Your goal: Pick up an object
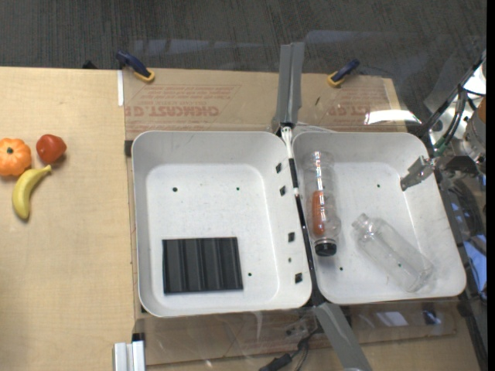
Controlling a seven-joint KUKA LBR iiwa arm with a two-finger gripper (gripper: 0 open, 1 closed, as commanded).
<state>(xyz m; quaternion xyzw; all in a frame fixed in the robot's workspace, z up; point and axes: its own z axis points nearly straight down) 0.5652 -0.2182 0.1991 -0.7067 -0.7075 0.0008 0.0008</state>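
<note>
Nearest you, at the front of the left bin (147,230), lies one black ribbed tray (203,265), flat on the floor and close to the front wall. Nothing else sits in that bin.

Look to the right bin (387,147) and you count two bottles. One clear bottle with a red label (321,202) lies along the left wall, its dark cap pointing toward the front. The second, an unlabelled clear bottle (391,252), lies at a slant in the front right corner, near the first but not touching it.

Your gripper (415,175) is at the right bin's right rim, a grey tip reaching in over the edge, well apart from both bottles. You cannot tell from this view how it stands, and nothing is seen in it.

Both bins rest on one brown cardboard sheet (186,99), pinned at the back by two clamps with orange handles (135,66) (342,72).

On the wooden bench (62,284) to the left you have three fruits: one orange (12,158), one red tomato (51,148) just beside it, and one banana (26,192) below them, its tip touching the tomato.
</note>
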